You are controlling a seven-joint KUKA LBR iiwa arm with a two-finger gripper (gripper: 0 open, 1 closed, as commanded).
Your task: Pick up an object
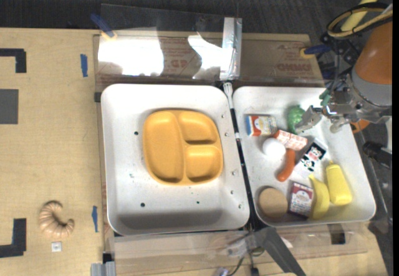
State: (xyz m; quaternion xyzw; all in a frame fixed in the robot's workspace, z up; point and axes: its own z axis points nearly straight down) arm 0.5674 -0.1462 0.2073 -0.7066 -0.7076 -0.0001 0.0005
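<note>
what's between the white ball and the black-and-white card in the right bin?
In the camera view, a red-and-white packet and the top of the orange carrot lie between the white ball and the black-and-white card.

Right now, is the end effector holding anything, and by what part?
Cannot be told. The end effector sits over the right bin, its tip against the green object, but the view is too small and blurred to show anything held.

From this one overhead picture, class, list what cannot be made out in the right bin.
- Pincer: blurred and small in the camera view, so whether it is open or shut is unclear.
- Green object: partly hidden by the pincer; its shape is unclear.
- Small cartons: print too small to read.
</note>
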